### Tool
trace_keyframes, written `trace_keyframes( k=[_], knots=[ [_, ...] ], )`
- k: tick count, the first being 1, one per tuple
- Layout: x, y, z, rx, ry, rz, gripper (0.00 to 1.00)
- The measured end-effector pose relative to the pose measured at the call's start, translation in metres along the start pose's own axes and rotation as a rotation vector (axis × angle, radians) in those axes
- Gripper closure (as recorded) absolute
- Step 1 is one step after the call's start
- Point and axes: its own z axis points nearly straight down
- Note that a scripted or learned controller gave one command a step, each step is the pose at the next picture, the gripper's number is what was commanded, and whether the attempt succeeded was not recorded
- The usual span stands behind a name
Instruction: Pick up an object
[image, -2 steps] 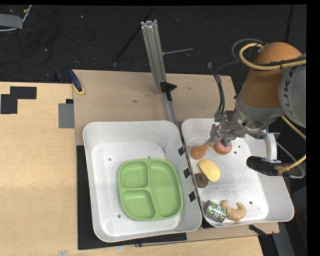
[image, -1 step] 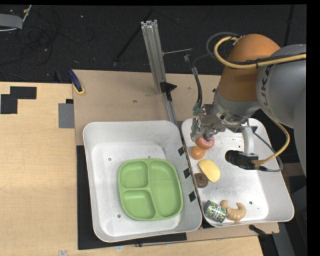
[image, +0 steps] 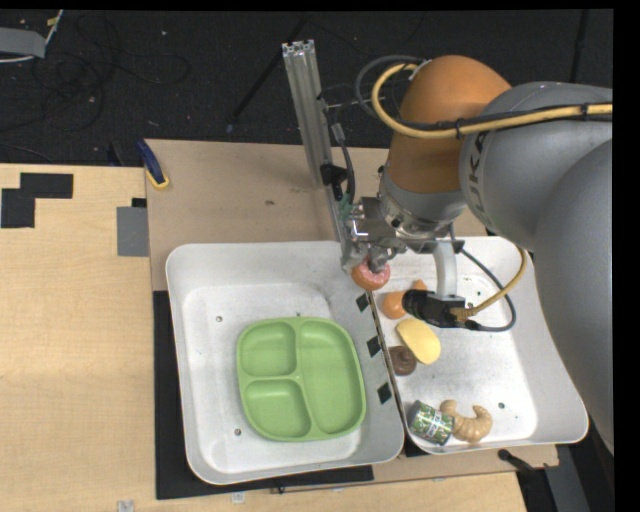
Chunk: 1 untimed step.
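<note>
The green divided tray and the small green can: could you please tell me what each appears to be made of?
The green divided tray with three compartments looks like moulded plastic with a matte finish: uniform pale green, soft rounded ridges, no sharp glare. The small green can lying on its side appears to be metal, judging by its bright silvery rim, with a green printed label; at this size it could be a plastic toy.

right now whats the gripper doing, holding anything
Gripper: appears shut on the pink donut, held above the divide between the two bins.

Dark cable-strewn floor (image: 150, 70) behind; pale wood bench (image: 70, 330) — evenly lit
</note>
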Motion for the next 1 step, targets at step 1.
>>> trace_keyframes(
  k=[1],
  knots=[
    [0.0588, 0.0066, -0.0042, 0.000, 0.000, -0.001, 1.00]
  ],
)
